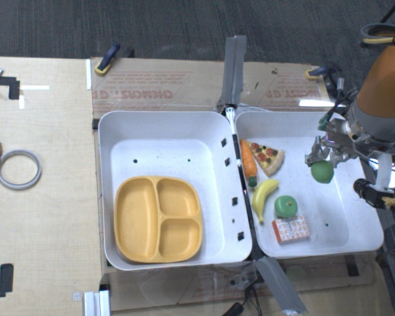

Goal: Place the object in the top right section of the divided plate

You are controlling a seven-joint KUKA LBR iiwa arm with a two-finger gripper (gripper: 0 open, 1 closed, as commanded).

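Note:
The yellow divided plate (128,219) lies in the left bin (158,133), with one large section on its left and two smaller ones on its right. Its top right section (177,198) holds nothing. Over the right bin (355,239), near its far right side, my gripper (322,163) points down. A small round green fruit (322,172) sits between its fingertips, and the gripper is shut on it. The arm's orange band (384,84) rises behind it.
In the right bin lie a carrot (249,162), a pizza slice (267,157), a banana (263,198), a green apple (286,207) and a red box (291,230). The raised wall (234,151) between the bins separates them from the plate. A tape roll (18,169) rests on the bench at the left.

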